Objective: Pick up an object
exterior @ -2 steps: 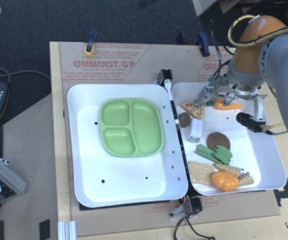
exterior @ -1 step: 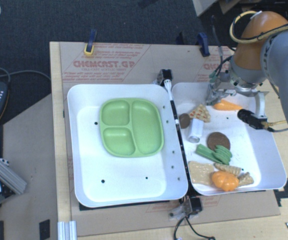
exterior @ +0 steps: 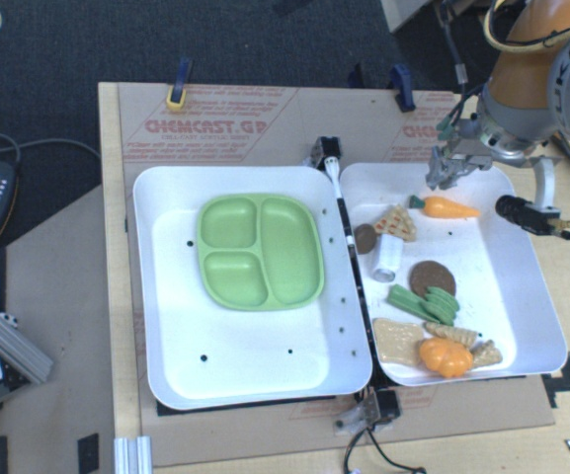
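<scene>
The bench is topped with brown cardboard (exterior: 255, 117) printed in red with the brand "CHEMCAST GP", read clearly just behind the left bin (exterior: 166, 294); a second, partly hidden copy of the print sits behind the right bin (exterior: 536, 294). No other writing can be made out.

Taking the green divided plate (exterior: 261, 251) as the landmark: it lies in the left bin, and everything else sits to its right, across the wall where the two bins meet. Nearest to it are a small brown round piece (exterior: 365, 237) and a white cylinder (exterior: 389, 256). Just behind those lies a waffle-patterned wedge (exterior: 396, 223), and further right and back, an orange toy carrot (exterior: 448, 207). Right of the plate's near edge are a brown disc (exterior: 432, 278), a green leafy piece (exterior: 425, 303), a pale flat slice (exterior: 399, 340) and an orange fruit-shaped piece (exterior: 445, 356).

The gripper (exterior: 444, 176) hangs over the right bin's back corner, just behind the carrot; it holds nothing, and how far it stands apart I cannot tell.
</scene>
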### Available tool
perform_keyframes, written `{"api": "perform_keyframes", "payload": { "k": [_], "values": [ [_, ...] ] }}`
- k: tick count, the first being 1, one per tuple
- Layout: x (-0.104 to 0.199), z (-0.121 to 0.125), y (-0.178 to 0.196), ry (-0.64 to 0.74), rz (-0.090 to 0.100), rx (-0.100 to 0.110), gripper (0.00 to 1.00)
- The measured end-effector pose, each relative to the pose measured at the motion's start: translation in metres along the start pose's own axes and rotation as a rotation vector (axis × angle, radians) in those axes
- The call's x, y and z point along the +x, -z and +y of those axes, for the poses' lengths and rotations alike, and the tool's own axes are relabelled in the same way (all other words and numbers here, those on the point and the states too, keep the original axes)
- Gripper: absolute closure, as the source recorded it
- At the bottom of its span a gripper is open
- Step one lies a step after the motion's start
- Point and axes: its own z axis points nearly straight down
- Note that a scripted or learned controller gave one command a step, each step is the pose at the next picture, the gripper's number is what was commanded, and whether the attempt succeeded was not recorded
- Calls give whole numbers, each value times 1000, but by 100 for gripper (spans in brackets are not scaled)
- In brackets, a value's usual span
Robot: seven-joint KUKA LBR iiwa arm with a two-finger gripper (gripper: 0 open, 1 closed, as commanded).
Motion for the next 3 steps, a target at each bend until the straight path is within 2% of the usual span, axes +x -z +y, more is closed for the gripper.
{"api": "perform_keyframes", "payload": {
  "k": [1,2,3],
  "values": [
    [0,2,55,1,0,-1,100],
    [37,-31,63,4,5,11,100],
    [88,-53,68,6,5,12,100]
  ]
}}
